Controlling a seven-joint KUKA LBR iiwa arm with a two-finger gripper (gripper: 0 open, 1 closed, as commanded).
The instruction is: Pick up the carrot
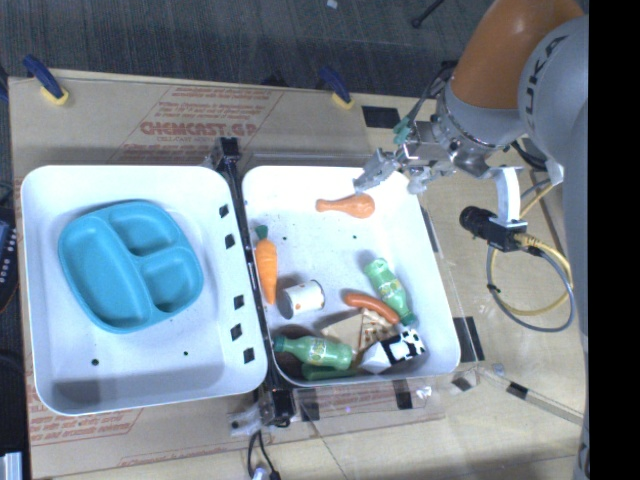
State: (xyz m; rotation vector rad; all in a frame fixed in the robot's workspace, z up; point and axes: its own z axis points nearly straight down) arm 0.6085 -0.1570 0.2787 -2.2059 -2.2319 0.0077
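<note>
Camera view: the end effector (385, 171), fingers apparently spread and holding nothing, hovers at the right bin's (432, 268) far edge, well apart from the carrot (266, 268) by the left wall — likely light, stiff, best gripped mid-body.

Both white bins (420, 228) look like smooth, slightly glossy plastic. The blue divided tray (130, 263) at left centre has a matt plastic look with soft sheen on its ridges. The carrot (266, 268) is smooth orange plastic, as is the tan drumstick (347, 206). The green bottles (388, 284) shine glossily. The bench (190, 118) is covered in matt brown printed cardboard. At upper right, the arm (520, 48) shows glossy orange and smooth grey casing, and the end effector (385, 173) looks like bare metal.
</note>
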